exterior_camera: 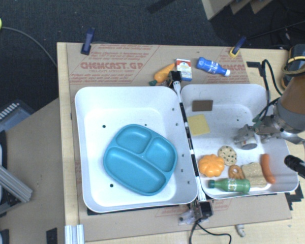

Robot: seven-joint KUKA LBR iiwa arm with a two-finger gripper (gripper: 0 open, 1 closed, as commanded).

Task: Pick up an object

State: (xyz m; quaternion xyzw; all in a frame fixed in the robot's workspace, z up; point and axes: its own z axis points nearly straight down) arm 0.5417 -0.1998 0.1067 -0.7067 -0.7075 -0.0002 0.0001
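The grey two-finger gripper (245,138) hovered over the right white bin (219,96) near a round speckled cookie (226,154); whether its jaws were parted was unclear.

One fixed camera hangs above the bench (117,60) and looks down at a slant, far enough off to take in both bins whole plus dark floor around them. The pincer (245,136) sits toward the right of the frame; the left bin (91,105) lies well to its left, the right bin (218,93) beneath it.
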